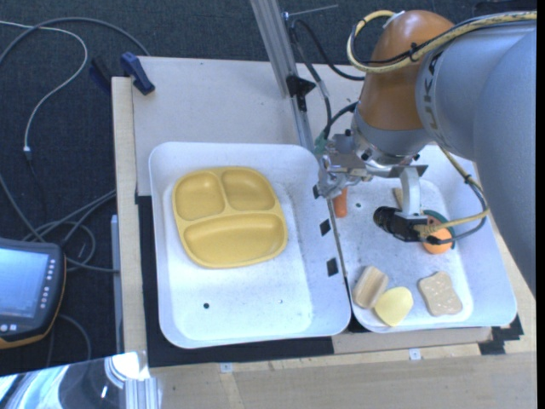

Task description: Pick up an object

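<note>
1. Floor (60,186): dark carpet around the bench, with thin grey cables (30,118) looping over it at left and top.
2. Bench top (213,100): pale board, centre of frame, carrying both bins.
3. Arm (485,83): grey, entering from the upper right, with an orange band (404,37) above the wrist.
4. Left bin (247,313): shallow, white, speckled, centre left.
5. Right bin (379,250): shallow, white, touching the left bin along their shared rim.
6. Yellow divided plate (230,216): three compartments, lying flat in the upper part of the left bin.
7. Metal post (271,32): slanting down from top centre to the bins' shared rim.
8. Screen device (25,284): orange-edged, on the floor at lower left.
9. Gripper (339,177): over the right bin's upper left corner; whether it is spread or closed cannot be told.
10. Tan cracker (440,292), pale roll (369,285) and yellow lump (393,305): grouped along the right bin's lower edge.
11. Orange ball (438,242): right bin, centre right.
12. Blue clamp (136,71): bench's upper left corner.
13. Small orange piece (341,204): right bin, directly below the gripper, beside the shared rim; contact cannot be told.
</note>
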Controlling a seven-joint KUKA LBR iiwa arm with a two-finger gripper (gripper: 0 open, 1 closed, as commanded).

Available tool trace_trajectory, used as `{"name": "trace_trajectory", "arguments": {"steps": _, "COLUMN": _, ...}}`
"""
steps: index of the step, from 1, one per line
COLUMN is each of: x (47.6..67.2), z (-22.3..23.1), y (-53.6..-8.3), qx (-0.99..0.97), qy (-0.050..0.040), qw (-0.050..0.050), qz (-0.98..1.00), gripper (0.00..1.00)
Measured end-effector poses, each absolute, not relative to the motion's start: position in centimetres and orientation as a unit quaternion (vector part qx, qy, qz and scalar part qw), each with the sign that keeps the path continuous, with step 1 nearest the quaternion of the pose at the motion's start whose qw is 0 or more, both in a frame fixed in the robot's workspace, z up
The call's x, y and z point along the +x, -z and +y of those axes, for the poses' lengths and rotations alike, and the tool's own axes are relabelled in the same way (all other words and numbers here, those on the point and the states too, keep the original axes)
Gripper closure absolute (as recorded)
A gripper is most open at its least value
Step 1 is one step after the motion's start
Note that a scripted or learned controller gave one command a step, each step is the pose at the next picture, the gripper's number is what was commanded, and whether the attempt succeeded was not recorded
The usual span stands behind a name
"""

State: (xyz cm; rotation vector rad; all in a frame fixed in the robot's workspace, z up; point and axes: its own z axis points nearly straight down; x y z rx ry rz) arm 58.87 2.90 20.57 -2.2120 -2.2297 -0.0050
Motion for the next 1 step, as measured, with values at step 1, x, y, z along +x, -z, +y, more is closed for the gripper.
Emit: {"name": "trace_trajectory", "arguments": {"steps": 1, "x": 61.13, "z": 8.83, "y": -20.78, "qx": -0.704, "qy": 0.0021, "qw": 0.000, "qz": -0.710, "gripper": 1.00}}
